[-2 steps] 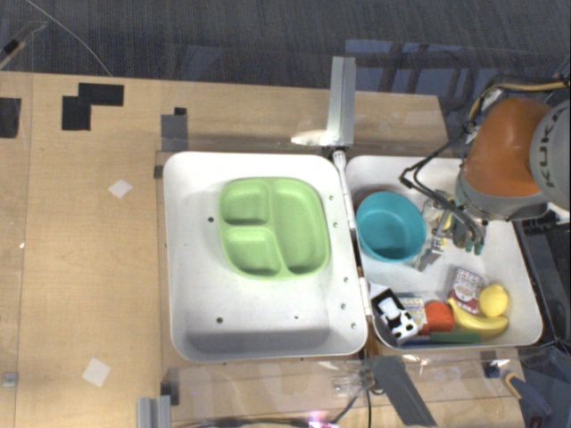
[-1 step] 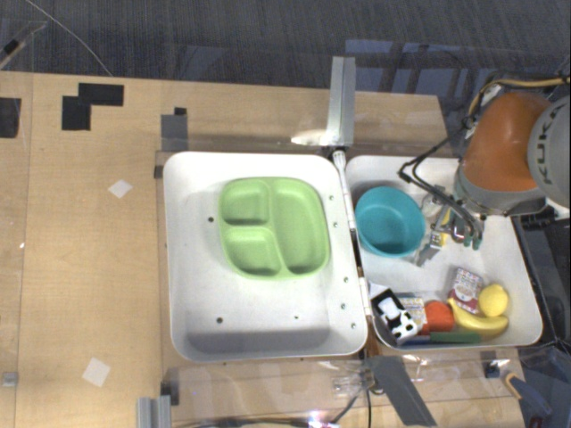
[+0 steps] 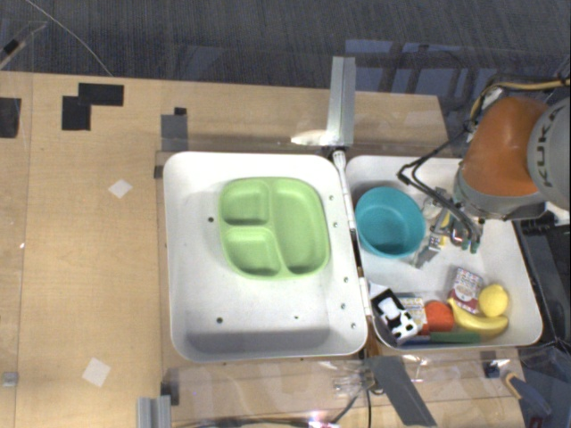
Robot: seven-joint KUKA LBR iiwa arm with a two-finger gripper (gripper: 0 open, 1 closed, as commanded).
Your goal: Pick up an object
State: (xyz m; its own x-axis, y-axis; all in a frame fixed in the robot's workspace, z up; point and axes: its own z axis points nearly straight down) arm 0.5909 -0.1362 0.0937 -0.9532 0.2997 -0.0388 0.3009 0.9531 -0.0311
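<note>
Camera view: gripper (image 3: pixel 443 236) sits over the right bin (image 3: pixel 526 266), just right of the teal bowl (image 3: pixel 389 223), at the end of the grey arm w/ orange band (image 3: pixel 501 150) reaching in from the right. Gripper state: cannot tell; detail is too small and cluttered. Nothing is visible held in it.

Candidate objects, right bin:
- Teal bowl, upright, far-left part of bin, next to the gripper.
- Near edge, left to right: black-and-white item (image 3: pixel 393 313), small orange-red item (image 3: pixel 438 315) w/ a green item (image 3: pixel 454 335) below it, banana (image 3: pixel 477 320), lemon (image 3: pixel 493 300).
- Small red-and-white packet (image 3: pixel 466 284), just beyond the banana.
- Near-edge items are packed close, several touching; identity of the black-and-white one unclear.

Left bin (image 3: pixel 192 266): holds a green divided plate (image 3: pixel 271 225), three compartments, lying flat near centre. Well apart from the gripper.

Both bins rest side by side on the bench (image 3: pixel 80 266).

Task status (judgement): pick not yet done. No object is lifted; all lie in the bins. Gripper appears positioned near the bowl, approx. at approach stage. Remaining: close on an object, lift clear, confirm hold.
</note>
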